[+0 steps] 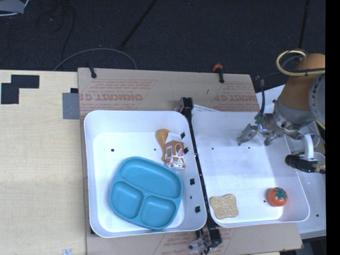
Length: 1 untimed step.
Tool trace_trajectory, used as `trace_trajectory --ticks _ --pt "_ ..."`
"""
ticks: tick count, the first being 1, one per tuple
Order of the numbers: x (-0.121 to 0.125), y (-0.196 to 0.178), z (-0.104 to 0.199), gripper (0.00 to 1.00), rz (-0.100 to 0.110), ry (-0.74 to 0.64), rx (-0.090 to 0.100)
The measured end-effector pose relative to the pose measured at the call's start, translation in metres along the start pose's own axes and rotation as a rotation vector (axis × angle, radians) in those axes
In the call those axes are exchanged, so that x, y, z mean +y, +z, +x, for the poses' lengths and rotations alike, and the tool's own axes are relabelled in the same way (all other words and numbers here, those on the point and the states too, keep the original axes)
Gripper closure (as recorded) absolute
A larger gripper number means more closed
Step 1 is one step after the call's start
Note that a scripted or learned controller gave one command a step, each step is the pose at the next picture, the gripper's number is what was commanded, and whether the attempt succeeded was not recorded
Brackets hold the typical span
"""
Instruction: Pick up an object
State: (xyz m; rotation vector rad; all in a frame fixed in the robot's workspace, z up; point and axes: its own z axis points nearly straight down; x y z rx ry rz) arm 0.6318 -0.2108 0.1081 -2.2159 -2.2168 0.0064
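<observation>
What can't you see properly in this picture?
- Camera view: whether the metal two-finger gripper is open or shut is too small and blurred to tell.
- Print on the small brown and white packet: too small to read.
- Grey arm with orange band: cut off by the right edge.
- Brown wooden spoon-shaped thing: lower part hidden behind the packet.

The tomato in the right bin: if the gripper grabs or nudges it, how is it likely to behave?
The tomato looks round, so a nudge would probably roll it toward the bin wall. Its surface looks smooth and glossy, so fingers might slip off its curve. It appears to be a small toy, likely light and stiff. The gripper hangs well away from it.
</observation>
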Motion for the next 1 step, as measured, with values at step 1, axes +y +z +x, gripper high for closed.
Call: trace_trajectory --ticks 1 --pt "0.0017 -0.0150 -0.0007 1.00 -0.005 -0.001 -0.002"
